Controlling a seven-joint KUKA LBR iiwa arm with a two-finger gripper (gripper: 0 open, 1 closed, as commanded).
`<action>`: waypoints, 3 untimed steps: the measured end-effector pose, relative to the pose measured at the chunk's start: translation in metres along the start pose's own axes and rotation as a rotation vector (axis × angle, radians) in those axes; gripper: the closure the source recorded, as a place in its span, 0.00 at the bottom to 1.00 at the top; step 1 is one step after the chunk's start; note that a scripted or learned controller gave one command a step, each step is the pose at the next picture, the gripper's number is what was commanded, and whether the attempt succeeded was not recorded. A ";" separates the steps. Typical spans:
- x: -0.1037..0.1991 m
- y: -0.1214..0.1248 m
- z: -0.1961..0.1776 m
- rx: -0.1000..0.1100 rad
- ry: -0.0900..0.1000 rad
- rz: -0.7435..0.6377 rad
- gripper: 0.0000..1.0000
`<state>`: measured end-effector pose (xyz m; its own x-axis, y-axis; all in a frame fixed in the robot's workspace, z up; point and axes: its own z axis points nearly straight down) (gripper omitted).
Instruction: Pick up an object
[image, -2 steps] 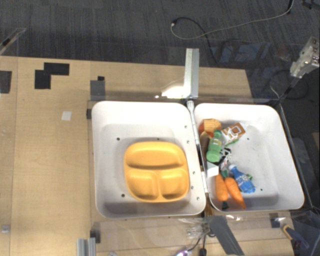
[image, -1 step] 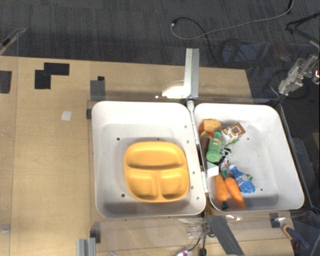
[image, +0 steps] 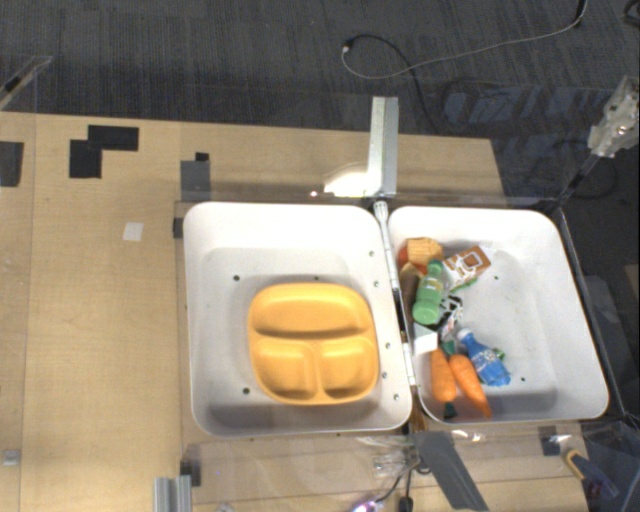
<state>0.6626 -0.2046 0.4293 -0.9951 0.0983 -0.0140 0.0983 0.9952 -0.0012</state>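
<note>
Wooden worktop (image: 90, 330) with two white bins side by side, left bin (image: 215, 290) holding a yellow divided tray (image: 313, 340), right bin (image: 545, 300) with a green bottle (image: 430, 297), two carrots (image: 458, 378), blue packet (image: 487, 362) and snack wrapper (image: 466, 264) clustered along its left wall, end effector state cannot be told

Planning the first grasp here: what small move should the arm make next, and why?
Probably swing in over the right bin and hover above the carrot. The toys are crowded against that bin's left wall, and the carrot lies at the pile's near end with bare floor to its right.
</note>
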 end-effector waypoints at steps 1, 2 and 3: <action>-0.002 0.001 -0.015 0.001 -0.013 -0.001 1.00; -0.003 0.003 -0.029 0.002 -0.026 -0.002 1.00; -0.005 0.004 -0.044 0.002 -0.040 -0.003 1.00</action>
<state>0.6670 -0.2007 0.4735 -0.9941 0.0947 -0.0536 0.0950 0.9955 -0.0034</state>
